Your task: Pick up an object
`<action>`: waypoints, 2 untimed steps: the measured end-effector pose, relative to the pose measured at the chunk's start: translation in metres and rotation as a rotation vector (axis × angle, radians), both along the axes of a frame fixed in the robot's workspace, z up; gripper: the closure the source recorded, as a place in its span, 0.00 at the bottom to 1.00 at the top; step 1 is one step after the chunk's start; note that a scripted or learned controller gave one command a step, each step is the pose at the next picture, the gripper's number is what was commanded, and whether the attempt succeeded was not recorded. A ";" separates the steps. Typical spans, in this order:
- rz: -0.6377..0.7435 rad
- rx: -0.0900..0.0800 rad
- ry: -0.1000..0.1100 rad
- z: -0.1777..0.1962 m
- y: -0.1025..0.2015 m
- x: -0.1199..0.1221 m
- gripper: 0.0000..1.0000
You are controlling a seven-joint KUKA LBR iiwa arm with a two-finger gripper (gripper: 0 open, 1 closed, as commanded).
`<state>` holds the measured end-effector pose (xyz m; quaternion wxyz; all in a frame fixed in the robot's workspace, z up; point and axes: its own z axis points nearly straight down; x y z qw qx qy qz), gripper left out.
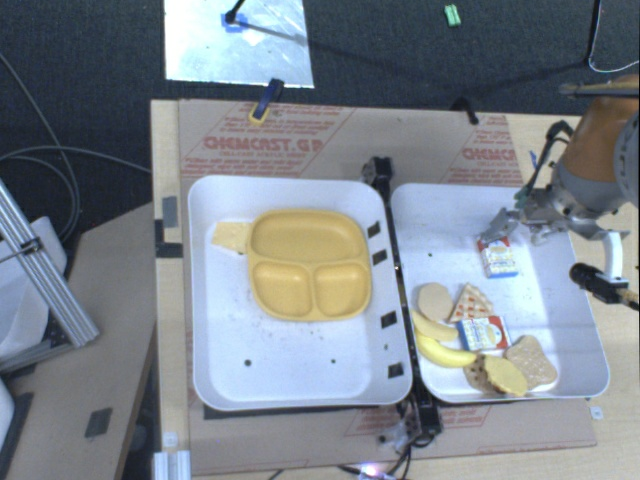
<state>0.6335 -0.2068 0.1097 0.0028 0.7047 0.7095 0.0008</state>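
Right bin's (575, 313) far half lies open bar one carton (499, 259); food (480, 343) crowds its near edge.

We see the scene evenly and brightly lit from above, with the two white bins (300, 368) close to washed out and only soft, short shadows under the yellow tray (305, 263). A foil-like sheet (238, 26) at the top throws patchy glare. The dark floor (70, 58) stays dim. The picture is low in resolution and slightly soft, so small print blurs.
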 end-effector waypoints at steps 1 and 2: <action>0.000 0.004 0.004 -0.026 0.043 0.005 0.00; -0.008 0.000 -0.001 0.034 0.003 -0.011 0.00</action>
